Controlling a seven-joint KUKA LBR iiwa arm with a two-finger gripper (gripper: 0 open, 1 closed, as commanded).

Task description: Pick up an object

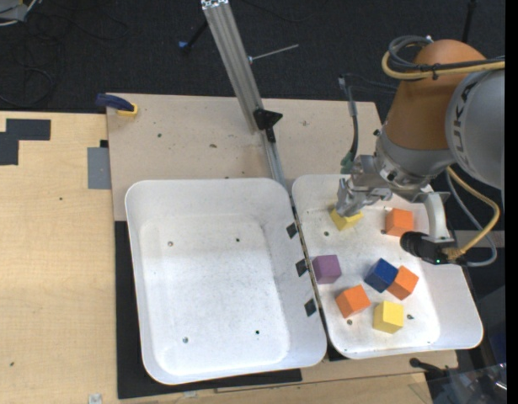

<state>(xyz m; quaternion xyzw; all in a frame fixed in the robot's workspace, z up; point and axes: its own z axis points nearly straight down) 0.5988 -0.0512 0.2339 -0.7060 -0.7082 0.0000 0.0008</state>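
My gripper point(351, 202) hangs over the far left part of the right bin point(461, 326). Directly under its tip is a small yellow block point(345, 220), which touches or nearly touches the tip. The gripper's body hides the block's top. Several more blocks lie in the same bin: an orange one point(399, 222) just right of the gripper, a purple one point(327, 268), a blue one point(381, 274), an orange one point(404, 283) against the blue, another orange one point(353, 300) and a yellow one point(388, 316).
The left bin point(157, 225) sits beside the right one, with black clips point(301, 266) along the shared edge. A slanted aluminium post point(237, 66) rises behind the bins. A black cable end point(423, 247) hangs right of the gripper.
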